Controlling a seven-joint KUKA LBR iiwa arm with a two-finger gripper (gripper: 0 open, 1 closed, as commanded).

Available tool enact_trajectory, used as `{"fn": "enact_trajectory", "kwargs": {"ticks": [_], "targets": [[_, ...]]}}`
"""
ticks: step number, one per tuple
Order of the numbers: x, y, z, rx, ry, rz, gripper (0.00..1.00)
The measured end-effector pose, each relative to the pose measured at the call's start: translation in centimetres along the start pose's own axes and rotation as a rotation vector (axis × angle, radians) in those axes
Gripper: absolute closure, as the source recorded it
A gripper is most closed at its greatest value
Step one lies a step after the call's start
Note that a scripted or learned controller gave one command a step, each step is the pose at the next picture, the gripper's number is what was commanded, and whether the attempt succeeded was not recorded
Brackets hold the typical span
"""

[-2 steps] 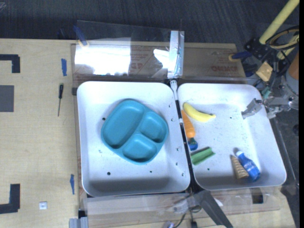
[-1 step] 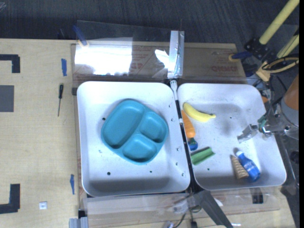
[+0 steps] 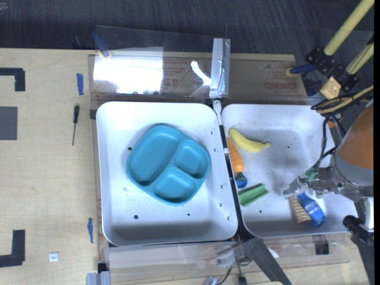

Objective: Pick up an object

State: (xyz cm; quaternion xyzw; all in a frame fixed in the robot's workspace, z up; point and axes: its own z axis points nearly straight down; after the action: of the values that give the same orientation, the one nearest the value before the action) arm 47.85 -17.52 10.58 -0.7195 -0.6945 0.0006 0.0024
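In the right bin (image 3: 279, 120) lie a yellow banana (image 3: 246, 141), an orange carrot-shaped piece (image 3: 236, 157) with a small blue piece (image 3: 240, 181) at its near end, and a green stick (image 3: 252, 194). Near the bin's front right, a blue bottle-like object (image 3: 313, 211) lies against a tan ridged piece (image 3: 297, 210). My gripper (image 3: 301, 186) hangs just above and behind these two, over the right bin. The arm's orange band (image 3: 359, 142) is at the right edge. I see nothing held in the gripper.
The left bin (image 3: 113, 159) holds a blue divided plate (image 3: 169, 162). A clear plastic wall (image 3: 154, 70) and a metal post (image 3: 219, 67) stand behind the bins. Cables (image 3: 332, 103) and yellow rods (image 3: 353, 19) crowd the upper right.
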Motion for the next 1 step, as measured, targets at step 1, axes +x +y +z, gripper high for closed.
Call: {"fn": "enact_trajectory", "kwargs": {"ticks": [1], "targets": [[1.71,0.14,-5.88,-0.009,-0.005,-0.199,0.00]]}}
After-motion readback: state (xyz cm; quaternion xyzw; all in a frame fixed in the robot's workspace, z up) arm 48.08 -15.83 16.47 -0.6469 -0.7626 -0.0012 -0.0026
